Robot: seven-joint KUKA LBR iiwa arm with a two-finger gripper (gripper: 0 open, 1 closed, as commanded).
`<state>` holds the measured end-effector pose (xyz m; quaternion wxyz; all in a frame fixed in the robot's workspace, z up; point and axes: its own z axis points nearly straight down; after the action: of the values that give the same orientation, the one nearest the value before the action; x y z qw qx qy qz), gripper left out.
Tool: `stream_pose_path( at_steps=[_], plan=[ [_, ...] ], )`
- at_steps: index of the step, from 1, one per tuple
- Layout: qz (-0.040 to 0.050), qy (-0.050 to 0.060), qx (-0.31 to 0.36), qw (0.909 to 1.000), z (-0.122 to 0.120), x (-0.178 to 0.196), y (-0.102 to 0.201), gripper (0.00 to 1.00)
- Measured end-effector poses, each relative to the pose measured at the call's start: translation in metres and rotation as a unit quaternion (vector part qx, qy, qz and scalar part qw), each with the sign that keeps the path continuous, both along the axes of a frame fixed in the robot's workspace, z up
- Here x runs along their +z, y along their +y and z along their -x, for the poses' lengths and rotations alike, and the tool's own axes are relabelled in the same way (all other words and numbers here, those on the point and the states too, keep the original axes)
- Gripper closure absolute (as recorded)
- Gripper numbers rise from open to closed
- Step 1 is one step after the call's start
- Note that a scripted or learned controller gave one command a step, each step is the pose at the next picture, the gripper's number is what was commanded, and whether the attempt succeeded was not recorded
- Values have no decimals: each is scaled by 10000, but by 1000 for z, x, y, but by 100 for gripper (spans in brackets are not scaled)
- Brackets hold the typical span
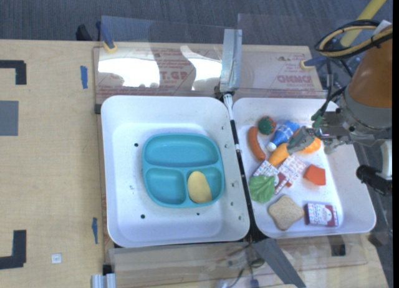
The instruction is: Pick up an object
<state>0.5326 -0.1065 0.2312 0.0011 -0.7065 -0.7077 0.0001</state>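
Note:
The right bin (pixel 358 215) holds several toy foods. Among them are a red sausage (pixel 255 143), a blue bottle (pixel 283 133), an orange carrot (pixel 279 154) and a red-orange block (pixel 315 175). My gripper (pixel 303 139) hangs low over the upper middle of this bin, right beside the blue bottle and carrot. A small orange piece (pixel 313 146) shows just under its right side. Whether anything is in its grasp is hidden by the gripper body. The grey arm with its orange band (pixel 374 78) comes in from the right.
The left bin (pixel 118 174) carries a teal divided plate (pixel 181 153) with a yellow lemon-like piece (pixel 199 187) in its lower right compartment. Also in the right bin are a green leaf (pixel 262 187), red-white packets (pixel 282 172), a bread slice (pixel 285 211), a red box (pixel 321 214) and a red-green fruit (pixel 267 124).

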Motion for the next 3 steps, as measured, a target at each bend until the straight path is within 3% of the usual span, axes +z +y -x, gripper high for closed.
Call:
stream_pose_path(
  at_steps=[1,2,3],
  plan=[
    [18,-97,-72,9999,-26,-129,5,0],
    [39,-127,-89,9999,-27,-118,3,100],
    [37,-117,-89,9999,-27,-119,3,0]
  ],
)
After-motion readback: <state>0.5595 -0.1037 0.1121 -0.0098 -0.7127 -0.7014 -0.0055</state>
